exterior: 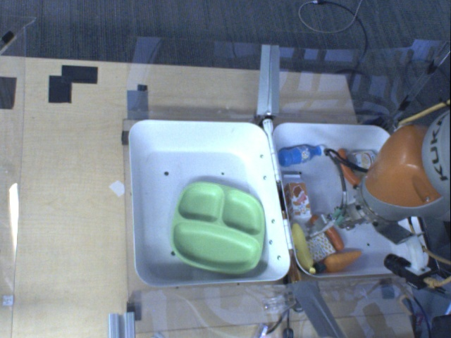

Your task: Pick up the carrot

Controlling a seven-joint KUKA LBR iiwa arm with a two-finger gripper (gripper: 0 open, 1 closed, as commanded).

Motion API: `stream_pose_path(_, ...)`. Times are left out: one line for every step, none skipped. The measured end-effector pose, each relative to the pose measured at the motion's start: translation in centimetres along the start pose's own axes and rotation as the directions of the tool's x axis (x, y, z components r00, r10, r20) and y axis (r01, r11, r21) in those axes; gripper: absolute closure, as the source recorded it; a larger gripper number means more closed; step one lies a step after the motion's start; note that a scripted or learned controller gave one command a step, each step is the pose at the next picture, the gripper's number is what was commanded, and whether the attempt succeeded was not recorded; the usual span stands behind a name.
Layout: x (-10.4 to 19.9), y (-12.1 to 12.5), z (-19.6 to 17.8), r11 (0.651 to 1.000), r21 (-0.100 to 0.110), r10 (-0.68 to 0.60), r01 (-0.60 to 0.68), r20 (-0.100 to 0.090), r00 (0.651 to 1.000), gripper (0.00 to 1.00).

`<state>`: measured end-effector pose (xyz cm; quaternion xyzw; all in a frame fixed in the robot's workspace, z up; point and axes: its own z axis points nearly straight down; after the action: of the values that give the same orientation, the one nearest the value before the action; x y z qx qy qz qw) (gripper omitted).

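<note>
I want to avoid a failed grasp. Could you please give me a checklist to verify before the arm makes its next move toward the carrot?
1. Carrot visible in the right bin, near its front edge: ok.
2. Carrot top free of other items: ok.
3. Room beside the carrot: not ok; a dark-tipped item touches its left end, banana close by.
4. Gripper above the carrot: not ok; it sits further back.
5. Finger opening: cannot tell.
6. Green tray in the left bin, away from the path: ok.
</note>
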<state>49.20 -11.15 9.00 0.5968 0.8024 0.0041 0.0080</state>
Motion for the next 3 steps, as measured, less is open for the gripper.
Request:
stream_pose_path(0.0,0.3,-1.2,1.0,-0.006,-0.002,0.002,0.001,1.0,1.0)
stream_pose_path(-7.4,-2.4,-13.3,0.974,0.012,0.225,-0.225,-0.001,0.974,1.0)
stream_pose_path(0.1,-0.2,-11.0,0.972,0.014,0.235,-0.235,-0.003,0.972,1.0)
